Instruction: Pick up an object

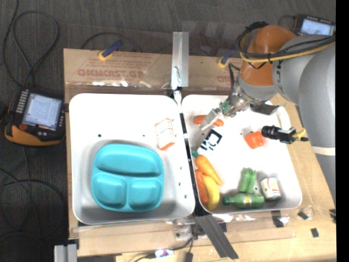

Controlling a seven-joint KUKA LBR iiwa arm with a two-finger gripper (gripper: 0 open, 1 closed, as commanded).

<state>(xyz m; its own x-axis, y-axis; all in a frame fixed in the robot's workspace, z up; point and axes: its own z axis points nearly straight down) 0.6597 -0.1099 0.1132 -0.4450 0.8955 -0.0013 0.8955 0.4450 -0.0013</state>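
Pincer (214, 116) is hanging low in the right bin (275, 160) beside a small orange piece (199, 119); maybe nothing is lifted yet, but I cannot tell its grip.

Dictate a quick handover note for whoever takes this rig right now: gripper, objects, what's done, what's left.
Gripper: over the right bin's far left part, beside a small orange piece; nothing seen held.
Right bin also holds a carrot, green bottle and can.
Left bin: teal tray, small carton.
Done: nothing lifted.
Left: grasp one object and raise it.
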